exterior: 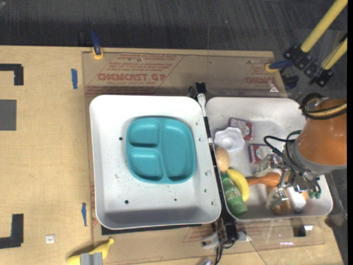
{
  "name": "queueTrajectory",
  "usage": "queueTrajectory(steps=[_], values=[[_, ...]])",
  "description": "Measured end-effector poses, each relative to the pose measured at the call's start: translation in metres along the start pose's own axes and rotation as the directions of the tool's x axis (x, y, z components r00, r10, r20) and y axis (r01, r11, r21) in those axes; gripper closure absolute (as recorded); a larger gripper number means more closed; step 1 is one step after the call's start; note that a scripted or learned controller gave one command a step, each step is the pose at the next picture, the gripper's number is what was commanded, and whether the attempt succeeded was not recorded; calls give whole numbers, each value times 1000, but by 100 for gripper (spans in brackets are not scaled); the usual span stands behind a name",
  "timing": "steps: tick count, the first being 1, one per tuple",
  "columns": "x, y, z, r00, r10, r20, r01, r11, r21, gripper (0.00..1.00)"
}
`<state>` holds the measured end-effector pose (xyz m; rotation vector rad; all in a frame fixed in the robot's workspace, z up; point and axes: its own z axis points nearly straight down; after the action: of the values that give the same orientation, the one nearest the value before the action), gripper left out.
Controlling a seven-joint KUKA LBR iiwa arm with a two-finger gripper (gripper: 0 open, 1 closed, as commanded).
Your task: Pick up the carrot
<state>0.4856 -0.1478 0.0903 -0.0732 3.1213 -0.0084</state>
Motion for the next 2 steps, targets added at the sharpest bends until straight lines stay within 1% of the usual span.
queueTrajectory(steps=[1, 2], values=[[-2, 6, 0, 982, -189, 3, 189, 982, 2, 0], [-8, 8, -13, 983, -182, 23, 182, 983, 4, 100]])
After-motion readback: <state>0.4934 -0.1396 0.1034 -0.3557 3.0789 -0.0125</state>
